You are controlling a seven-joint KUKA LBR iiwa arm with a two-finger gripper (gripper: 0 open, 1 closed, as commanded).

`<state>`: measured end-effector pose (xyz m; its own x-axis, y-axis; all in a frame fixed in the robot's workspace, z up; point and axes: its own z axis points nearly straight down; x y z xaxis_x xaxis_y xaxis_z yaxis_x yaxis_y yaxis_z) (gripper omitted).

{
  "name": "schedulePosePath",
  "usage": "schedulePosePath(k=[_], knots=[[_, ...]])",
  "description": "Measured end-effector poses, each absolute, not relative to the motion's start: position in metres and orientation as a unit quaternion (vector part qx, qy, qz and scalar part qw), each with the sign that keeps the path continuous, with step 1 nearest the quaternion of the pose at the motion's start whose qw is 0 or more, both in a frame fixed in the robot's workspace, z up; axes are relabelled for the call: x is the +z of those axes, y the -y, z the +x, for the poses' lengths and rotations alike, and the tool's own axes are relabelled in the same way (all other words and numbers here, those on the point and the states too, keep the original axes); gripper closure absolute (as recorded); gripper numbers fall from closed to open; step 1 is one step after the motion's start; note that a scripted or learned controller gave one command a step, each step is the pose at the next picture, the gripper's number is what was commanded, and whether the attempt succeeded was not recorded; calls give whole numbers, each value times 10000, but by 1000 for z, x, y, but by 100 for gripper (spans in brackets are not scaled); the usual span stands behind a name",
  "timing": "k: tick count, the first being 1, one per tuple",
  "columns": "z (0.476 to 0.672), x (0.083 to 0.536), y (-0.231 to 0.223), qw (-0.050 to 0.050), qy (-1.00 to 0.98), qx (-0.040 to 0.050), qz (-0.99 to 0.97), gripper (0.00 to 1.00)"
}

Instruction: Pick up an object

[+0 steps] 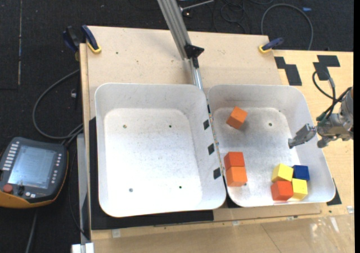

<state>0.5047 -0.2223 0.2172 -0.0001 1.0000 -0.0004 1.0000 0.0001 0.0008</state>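
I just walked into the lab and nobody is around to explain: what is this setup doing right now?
A robot arm reaches in from the right, and its gripper hangs over the right rim of the right bin, holding nothing. That bin contains a lone orange block, two orange blocks stacked against the divider, and a cluster of yellow, blue and red blocks near the front corner. No block has been picked up yet. The left bin sits alongside.

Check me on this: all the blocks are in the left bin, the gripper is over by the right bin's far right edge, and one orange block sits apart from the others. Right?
One thing is wrong: the blocks are in the right bin, not the left bin. The camera view shows this. The gripper is by the right bin's right edge, and one orange block does sit apart.
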Motion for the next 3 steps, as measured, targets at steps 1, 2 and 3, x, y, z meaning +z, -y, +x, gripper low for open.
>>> schedulePosePath(k=[1, 2, 3], knots=[[588, 143, 223, 9, -7087, -1, 7055, 0], [633, 112, 186, 16, -7094, 2, 7048, 0], [665, 96, 152, 32, -7092, 23, 7050, 0]])
